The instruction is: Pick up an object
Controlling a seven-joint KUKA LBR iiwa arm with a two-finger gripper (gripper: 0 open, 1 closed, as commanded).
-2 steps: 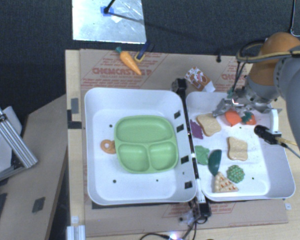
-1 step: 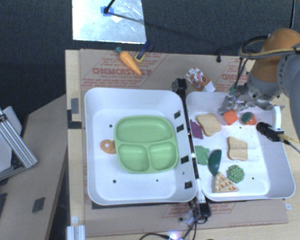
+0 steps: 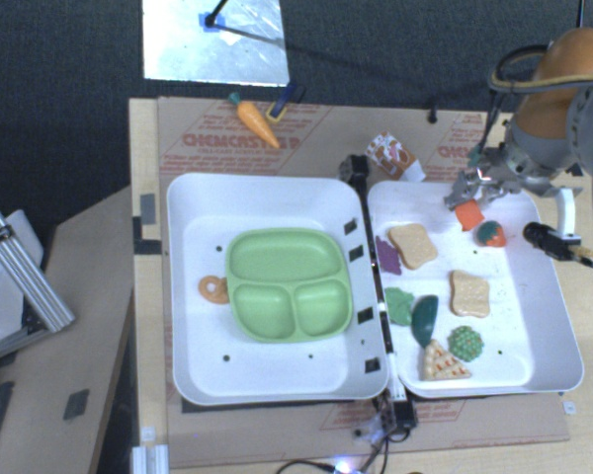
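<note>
Orange block (image 3: 468, 215) | long axis tilted, upper-left to lower-right; right bin (image 3: 534, 363) | jaws above it; spread or pressed, cannot tell

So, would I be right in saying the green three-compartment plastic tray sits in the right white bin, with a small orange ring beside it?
Not quite: the camera view shows the green three-compartment plastic tray in the left white bin, not the right one. The small orange ring does lie beside it.
</note>
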